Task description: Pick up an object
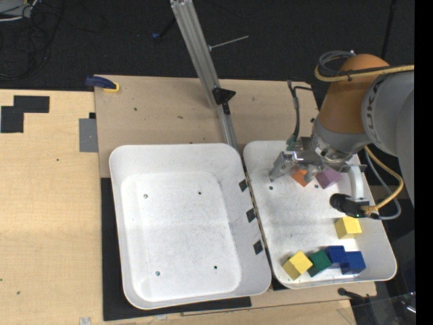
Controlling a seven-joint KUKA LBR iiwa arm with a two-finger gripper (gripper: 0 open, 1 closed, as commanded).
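Note:
My gripper hangs low over the far part of the right bin, open, with one grey finger splayed to the left. An orange block lies just right of that finger, under the wrist, and I cannot tell whether it is touched. A purple block sits beside it to the right. Nearer the front lie a yellow block, another yellow block, a green block and a blue block.
The left bin stands beside the right one, with black clips along the shared rim. A slanted metal rail rises behind the bins. Cables hang from the arm over the right bin's right side.

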